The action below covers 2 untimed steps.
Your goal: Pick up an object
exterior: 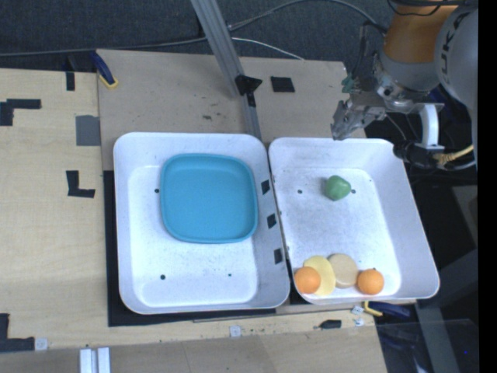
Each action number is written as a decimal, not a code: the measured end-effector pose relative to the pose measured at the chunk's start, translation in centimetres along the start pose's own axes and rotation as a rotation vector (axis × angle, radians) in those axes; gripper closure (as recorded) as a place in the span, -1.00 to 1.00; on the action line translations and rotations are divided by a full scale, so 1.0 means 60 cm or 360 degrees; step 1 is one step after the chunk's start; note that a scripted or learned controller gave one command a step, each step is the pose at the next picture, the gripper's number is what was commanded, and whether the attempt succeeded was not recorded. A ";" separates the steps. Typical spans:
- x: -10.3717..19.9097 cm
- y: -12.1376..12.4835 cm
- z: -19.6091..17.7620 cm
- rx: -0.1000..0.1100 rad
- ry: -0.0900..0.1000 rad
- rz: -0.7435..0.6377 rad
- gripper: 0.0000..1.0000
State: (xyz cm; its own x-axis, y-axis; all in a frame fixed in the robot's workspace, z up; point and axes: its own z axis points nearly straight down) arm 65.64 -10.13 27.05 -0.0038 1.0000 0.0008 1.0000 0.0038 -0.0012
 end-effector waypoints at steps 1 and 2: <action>0.074 -0.010 0.006 -0.0001 0.0000 0.0000 1.00; 0.155 -0.016 0.037 0.0001 0.0000 0.0000 1.00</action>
